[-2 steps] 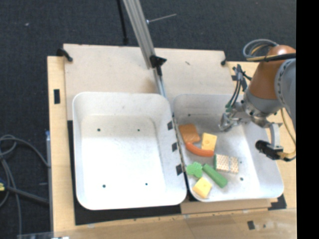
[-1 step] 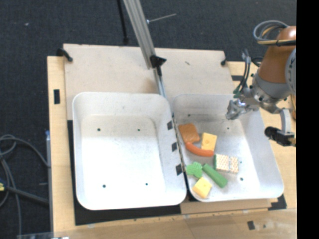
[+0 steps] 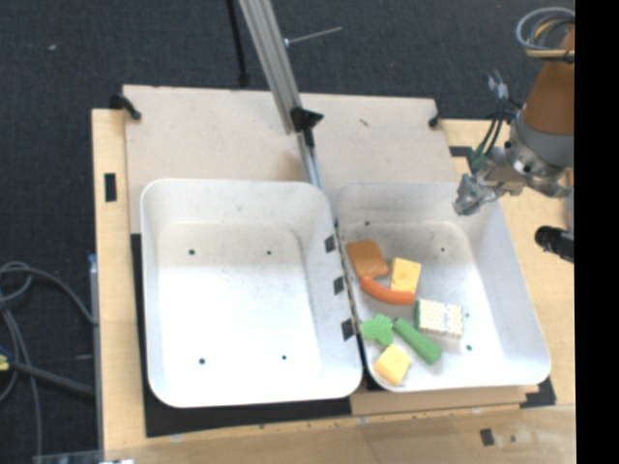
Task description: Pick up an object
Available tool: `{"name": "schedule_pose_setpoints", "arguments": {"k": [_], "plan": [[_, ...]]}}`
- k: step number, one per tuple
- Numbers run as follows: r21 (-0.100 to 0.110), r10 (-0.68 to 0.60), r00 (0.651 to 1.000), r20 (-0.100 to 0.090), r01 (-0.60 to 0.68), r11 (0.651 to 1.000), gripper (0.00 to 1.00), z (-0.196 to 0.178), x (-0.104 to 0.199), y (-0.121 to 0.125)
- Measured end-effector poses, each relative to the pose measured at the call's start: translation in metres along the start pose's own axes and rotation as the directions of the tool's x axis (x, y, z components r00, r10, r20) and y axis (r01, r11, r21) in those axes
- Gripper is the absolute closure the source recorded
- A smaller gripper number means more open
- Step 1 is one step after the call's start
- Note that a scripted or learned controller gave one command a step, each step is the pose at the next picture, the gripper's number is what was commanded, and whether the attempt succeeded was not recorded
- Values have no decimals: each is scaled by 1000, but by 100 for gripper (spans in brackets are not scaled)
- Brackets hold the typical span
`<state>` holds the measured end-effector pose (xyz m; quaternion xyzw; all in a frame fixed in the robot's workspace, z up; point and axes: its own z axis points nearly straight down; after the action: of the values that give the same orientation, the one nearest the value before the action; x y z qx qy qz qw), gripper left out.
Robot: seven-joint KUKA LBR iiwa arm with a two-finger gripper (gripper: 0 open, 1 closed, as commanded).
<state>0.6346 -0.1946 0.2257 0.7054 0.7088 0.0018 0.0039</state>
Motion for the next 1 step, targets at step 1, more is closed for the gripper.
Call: {"name": "schedule_pose_setpoints", "arguments": {"k": [1], "plan": [[8, -1, 1000, -3, 1, 1000, 100, 7, 51, -10]]}}
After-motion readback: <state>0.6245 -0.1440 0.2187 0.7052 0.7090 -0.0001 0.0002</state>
